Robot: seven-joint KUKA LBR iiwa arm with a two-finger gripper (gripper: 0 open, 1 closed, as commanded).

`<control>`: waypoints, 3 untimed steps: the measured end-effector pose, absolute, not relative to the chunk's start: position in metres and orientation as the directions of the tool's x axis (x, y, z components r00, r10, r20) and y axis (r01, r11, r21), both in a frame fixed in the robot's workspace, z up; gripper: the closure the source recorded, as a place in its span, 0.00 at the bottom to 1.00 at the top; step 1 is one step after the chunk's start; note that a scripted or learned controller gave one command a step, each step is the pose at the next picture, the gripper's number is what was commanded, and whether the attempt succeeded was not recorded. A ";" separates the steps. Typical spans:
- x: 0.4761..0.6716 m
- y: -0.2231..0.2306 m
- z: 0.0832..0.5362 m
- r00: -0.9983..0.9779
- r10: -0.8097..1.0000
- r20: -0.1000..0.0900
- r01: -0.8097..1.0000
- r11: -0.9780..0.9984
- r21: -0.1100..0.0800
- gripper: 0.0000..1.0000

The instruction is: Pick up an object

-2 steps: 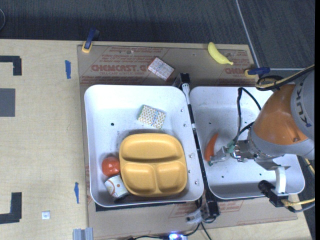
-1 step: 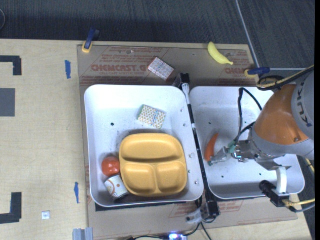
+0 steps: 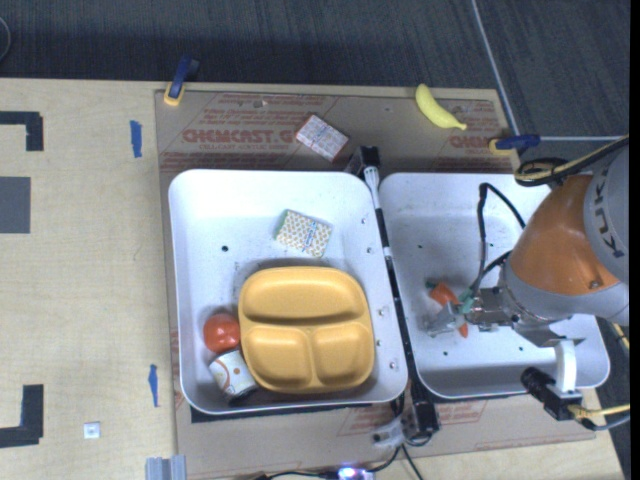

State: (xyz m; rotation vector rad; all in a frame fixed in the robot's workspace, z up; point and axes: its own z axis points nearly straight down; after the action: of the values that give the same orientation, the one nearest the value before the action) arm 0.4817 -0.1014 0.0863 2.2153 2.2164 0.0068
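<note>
The arm reaches in from the right, and its hand [image 3: 452, 313] sits low in the right bin [image 3: 500, 363], down at a small orange-and-green object [image 3: 441, 294] — it seems to touch it, but whether the hand is open or closed on it I cannot tell. In the left bin [image 3: 200, 268] lie a yellow divided tray [image 3: 305, 328], a red ball [image 3: 221, 331], a patterned packet [image 3: 303, 233] and a small cup [image 3: 231, 372]. A banana [image 3: 438, 108] lies on the counter [image 3: 80, 268] beyond the bins.

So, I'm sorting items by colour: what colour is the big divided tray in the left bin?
Yellow, a mustard shade; the divided tray shows clearly in the camera view.
</note>
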 end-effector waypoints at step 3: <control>0.491 -0.018 0.202 -0.002 1.000 0.000 1.000 0.002 0.001 0.00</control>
State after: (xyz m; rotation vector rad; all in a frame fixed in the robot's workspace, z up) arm 0.4908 -0.0184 0.2022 2.2186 2.2231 0.0018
